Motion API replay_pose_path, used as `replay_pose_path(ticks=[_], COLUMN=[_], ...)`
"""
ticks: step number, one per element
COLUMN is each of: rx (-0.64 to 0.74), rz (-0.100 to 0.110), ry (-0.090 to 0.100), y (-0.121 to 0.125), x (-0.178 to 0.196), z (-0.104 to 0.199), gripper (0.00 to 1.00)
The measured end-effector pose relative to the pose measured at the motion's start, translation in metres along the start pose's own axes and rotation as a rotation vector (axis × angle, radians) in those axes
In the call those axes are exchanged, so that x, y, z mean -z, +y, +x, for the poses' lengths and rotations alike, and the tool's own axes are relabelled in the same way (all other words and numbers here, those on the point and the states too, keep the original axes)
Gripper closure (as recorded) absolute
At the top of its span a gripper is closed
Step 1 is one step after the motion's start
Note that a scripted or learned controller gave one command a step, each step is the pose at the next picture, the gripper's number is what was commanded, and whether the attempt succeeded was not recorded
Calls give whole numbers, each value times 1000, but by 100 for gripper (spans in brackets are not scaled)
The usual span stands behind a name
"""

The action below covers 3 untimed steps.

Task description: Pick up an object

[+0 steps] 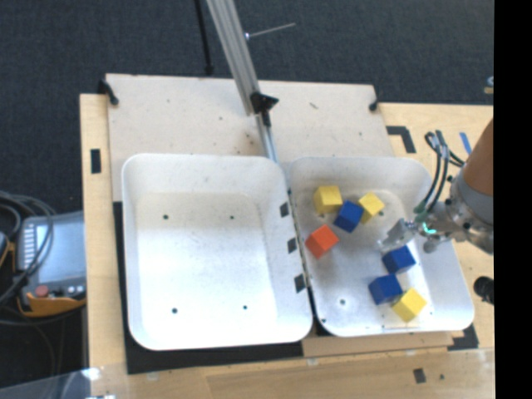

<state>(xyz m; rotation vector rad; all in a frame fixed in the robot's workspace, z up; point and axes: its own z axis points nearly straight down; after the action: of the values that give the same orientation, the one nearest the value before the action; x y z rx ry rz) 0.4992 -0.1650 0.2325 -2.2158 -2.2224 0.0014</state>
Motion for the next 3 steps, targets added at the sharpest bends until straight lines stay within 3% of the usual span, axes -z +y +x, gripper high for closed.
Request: replay_pose_path(ticks=[1, 2, 3], rx=[-2, -4, -8], rz=[-5, 2, -11], ry=[-1, -2, -7], y=[1, 6, 16], x=[2, -59, -108], z=[0, 1, 4], gripper=[0, 0, 0])
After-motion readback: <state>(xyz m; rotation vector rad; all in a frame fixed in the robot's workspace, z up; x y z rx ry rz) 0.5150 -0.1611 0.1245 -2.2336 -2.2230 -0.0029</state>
